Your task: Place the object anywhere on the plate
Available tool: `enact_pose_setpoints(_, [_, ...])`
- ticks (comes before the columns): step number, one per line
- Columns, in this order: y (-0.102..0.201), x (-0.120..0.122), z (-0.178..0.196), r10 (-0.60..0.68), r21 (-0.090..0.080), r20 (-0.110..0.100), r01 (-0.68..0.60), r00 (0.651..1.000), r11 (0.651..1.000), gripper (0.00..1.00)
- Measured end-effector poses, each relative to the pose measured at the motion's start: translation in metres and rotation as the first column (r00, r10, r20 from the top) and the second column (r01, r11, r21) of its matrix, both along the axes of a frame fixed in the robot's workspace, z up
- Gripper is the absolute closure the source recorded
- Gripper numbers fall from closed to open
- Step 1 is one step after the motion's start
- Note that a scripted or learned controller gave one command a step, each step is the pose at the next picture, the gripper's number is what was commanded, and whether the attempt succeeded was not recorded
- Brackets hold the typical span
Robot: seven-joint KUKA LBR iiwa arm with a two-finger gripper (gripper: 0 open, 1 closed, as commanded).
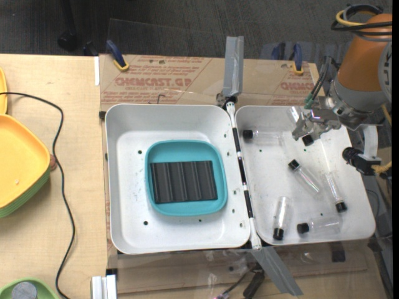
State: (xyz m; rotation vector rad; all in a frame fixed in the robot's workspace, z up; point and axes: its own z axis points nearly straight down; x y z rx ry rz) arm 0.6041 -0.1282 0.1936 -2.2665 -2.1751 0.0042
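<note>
A teal plate [186,146] with a dark ridged centre lies in the middle of the left bin [124,185]. Several clear tubes with black caps lie scattered in the right bin [355,223]: one tube [304,175] at its middle, another tube [280,215] near the front, a third tube [335,193] toward the right. My gripper [310,128] hangs over the back of the right bin, far right of the plate. A black-capped tube [307,139] sits right at its tip; whether it is held is unclear.
More tubes lie at the right bin's back left [259,134] and front [315,227]. A raised divider [240,167] separates the bins. Yellow dishes [19,161] and a black cable [62,167] rest on the wooden table to the left. Cardboard [156,80] backs the bins.
</note>
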Motion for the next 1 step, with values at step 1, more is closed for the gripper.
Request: enact_pose_setpoints(1, [0.0, 0.0, 0.0001, 0.0, 0.0, 0.0, 0.0, 1.0, 1.0, 0.0])
